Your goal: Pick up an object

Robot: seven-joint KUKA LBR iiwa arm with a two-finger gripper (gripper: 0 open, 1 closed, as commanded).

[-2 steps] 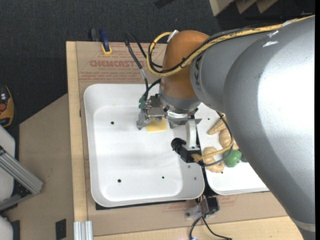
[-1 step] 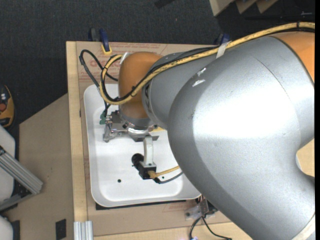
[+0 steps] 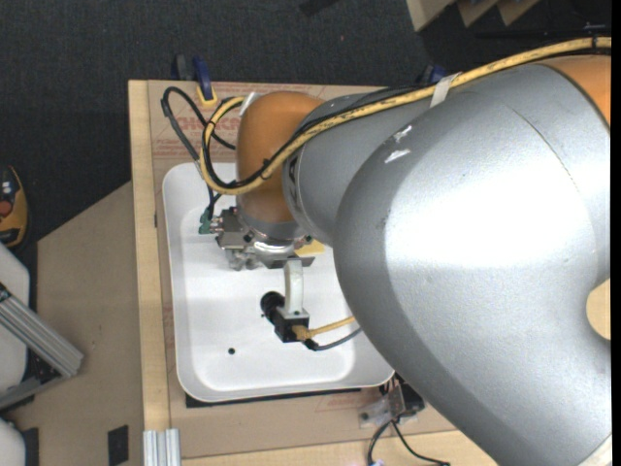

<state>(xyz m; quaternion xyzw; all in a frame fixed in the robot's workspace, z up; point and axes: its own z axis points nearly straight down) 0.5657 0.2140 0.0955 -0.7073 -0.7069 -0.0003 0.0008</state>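
Since the arm (image 3: 466,260) is swung right across the camera, its grey body covers most of the right half of my view, so bear with me. It comes in from the right and bends down over the white bin (image 3: 176,280). The orange band (image 3: 264,153) points nearly straight down, and the gripper (image 3: 254,245) hangs low over the far middle of the bin floor. Honestly can't tell if the gripper is open or closed, because the wrist sits right on top of it.

For something to pick, the one loose thing I can make out is a tiny dark speck (image 3: 231,350) on the bin floor. It's toward the near left corner, apart from the gripper and on the camera's side of it. Too small to say what it is. A tan scrap (image 3: 310,249) peeks out just right of the gripper at the arm's edge, and I can't tell whether it lies in the bin.

Room-wise, the left and near parts of the floor are open white. The left rim is near the gripper and the near rim is well apart from it. The bin's right side is under the arm. The brown bench (image 3: 146,289) runs along the left rim.
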